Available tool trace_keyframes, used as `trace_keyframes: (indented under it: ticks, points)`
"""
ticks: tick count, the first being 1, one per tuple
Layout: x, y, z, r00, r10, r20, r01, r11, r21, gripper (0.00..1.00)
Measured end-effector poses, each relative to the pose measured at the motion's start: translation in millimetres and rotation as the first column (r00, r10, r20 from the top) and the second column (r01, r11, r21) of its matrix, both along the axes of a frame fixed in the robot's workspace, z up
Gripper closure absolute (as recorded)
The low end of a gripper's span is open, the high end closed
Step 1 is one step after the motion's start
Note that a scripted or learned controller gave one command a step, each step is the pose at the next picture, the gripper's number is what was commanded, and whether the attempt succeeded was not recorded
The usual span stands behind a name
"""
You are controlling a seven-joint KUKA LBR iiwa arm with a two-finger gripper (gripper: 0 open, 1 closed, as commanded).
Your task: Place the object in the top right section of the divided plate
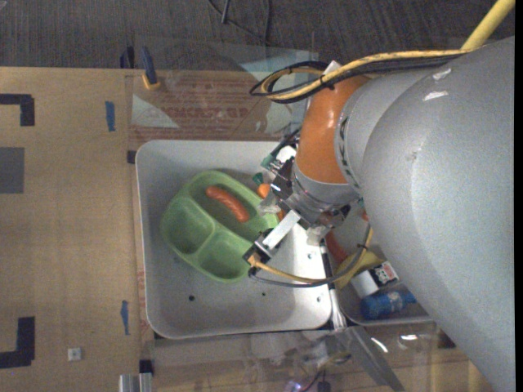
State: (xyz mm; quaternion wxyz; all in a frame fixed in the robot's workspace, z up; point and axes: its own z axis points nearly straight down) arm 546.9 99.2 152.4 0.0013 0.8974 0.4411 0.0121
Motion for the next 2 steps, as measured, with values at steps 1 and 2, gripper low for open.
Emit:
trace_keyframes:
  ticks: [1, 2]
  points:
    - [-37.0, 58.7, -33.6, 0.969, 0.244, -0.029, -0.244, 0.97, -0.007, 0.0]
    - [29.6, 39.3, -60.6, 0.68, 0.732, -0.028, -0.733, 0.681, -0.002, 0.0]
